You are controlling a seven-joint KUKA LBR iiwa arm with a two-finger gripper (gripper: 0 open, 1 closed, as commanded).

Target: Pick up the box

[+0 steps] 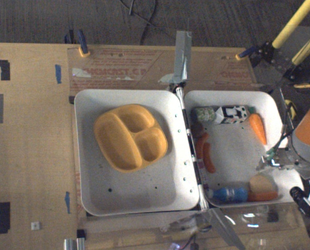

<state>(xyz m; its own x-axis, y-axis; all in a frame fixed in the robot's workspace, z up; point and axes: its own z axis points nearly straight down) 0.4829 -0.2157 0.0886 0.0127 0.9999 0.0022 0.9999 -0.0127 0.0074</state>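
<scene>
The yellow divided plate fills my left bin. In the right bin, the box, a small carton, lies flat against the far wall, beside the carrot. My claw hovers near the right rim; whether it's spread, I cannot tell.

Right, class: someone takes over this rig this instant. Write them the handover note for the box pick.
Gripper: over the right edge of the right bin, nothing visibly held; whether the fingers are open cannot be told.
Box: a small carton lying on its side along the far wall of the right bin, beside the carrot. Sausages, a blue bottle and a piece of bread share that bin.
Left bin: holds the yellow divided plate.
Done: nothing yet.
Left: reach the box, grip, lift.
</scene>
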